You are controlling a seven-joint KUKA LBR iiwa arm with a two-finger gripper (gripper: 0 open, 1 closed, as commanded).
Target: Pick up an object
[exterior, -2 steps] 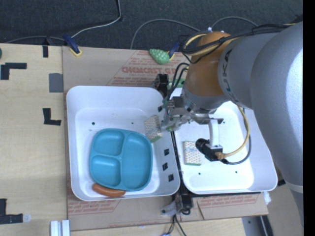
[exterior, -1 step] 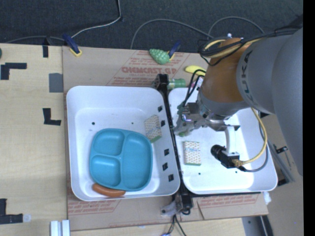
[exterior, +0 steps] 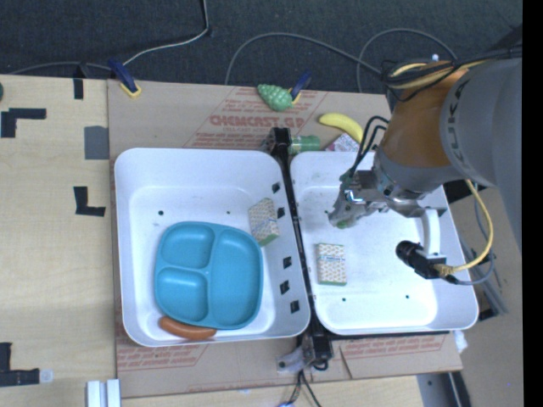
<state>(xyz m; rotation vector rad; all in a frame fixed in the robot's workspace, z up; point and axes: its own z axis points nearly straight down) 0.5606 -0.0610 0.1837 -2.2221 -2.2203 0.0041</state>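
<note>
In the left bin a blue divided plate is seen, with an orange toy at its lower rim and a small carton by the divider. In the right bin a flat packet lies apart from the jaws above it. Whether they are apart or together cannot be told.

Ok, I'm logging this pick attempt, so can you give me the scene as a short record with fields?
left bin: blue divided plate; orange sausage along the plate's near edge; small patterned box tilted by the dividing wall
right bin: flat patterned packet near the dividing wall
gripper: low over the right bin's far left part, apart from the packet
behind the bins: banana; green object
held: cannot tell
</note>
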